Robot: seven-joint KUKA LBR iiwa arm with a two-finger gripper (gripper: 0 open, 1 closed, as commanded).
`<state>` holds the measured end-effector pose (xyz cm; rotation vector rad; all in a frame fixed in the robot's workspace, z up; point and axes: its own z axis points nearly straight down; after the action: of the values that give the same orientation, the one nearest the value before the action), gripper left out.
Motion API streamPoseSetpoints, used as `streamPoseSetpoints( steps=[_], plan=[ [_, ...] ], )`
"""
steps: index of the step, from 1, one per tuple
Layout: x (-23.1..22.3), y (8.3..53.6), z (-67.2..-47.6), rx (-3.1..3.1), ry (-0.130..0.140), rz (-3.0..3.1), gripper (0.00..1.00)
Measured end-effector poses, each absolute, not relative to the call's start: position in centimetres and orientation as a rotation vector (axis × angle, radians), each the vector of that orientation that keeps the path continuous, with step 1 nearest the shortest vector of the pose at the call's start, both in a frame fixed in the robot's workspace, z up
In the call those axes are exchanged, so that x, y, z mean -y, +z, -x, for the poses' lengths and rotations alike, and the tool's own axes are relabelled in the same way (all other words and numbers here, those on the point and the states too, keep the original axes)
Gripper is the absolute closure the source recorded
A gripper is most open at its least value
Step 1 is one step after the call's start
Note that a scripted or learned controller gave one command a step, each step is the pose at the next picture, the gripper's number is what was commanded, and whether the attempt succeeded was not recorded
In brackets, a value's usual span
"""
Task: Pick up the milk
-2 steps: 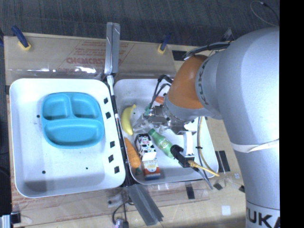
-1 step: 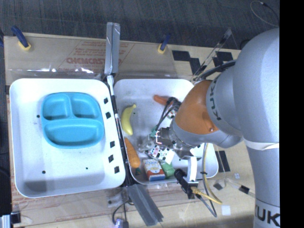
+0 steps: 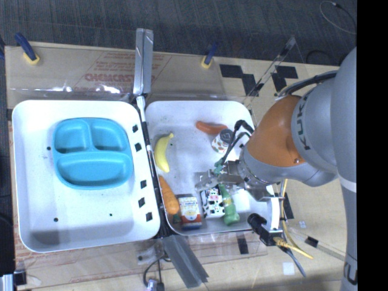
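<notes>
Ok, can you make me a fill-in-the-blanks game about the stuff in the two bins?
1. The blue tray sits in the ____ bin.
2. The yellow fruit in the right bin is a ____.
3. The carrot lies just below the ____.
4. The milk carton has black and ____ patches.

Missing words: left; banana; banana; white.

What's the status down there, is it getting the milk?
Gripper low in right bin, over milk carton. Green bottle touching carton's side. Grasp unconfirmed.
</notes>
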<state>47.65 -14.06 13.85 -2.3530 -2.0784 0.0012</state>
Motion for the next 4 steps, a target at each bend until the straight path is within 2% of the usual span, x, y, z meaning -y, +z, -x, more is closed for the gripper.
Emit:
streamPoseSetpoints(
  steps=[1, 2, 3, 4],
  plan=[
    [10.6, 9.6, -47.8, 2.192, -0.005, 2.258, 0.00],
    [11.6, 10.8, -48.1, 2.200, 0.002, 2.279, 1.00],
    [6.4, 19.1, -51.6, 2.095, 0.002, 2.336, 1.00],
    [4.8, 19.1, -52.9, 1.993, 0.004, 2.425, 1.00]
  ],
)
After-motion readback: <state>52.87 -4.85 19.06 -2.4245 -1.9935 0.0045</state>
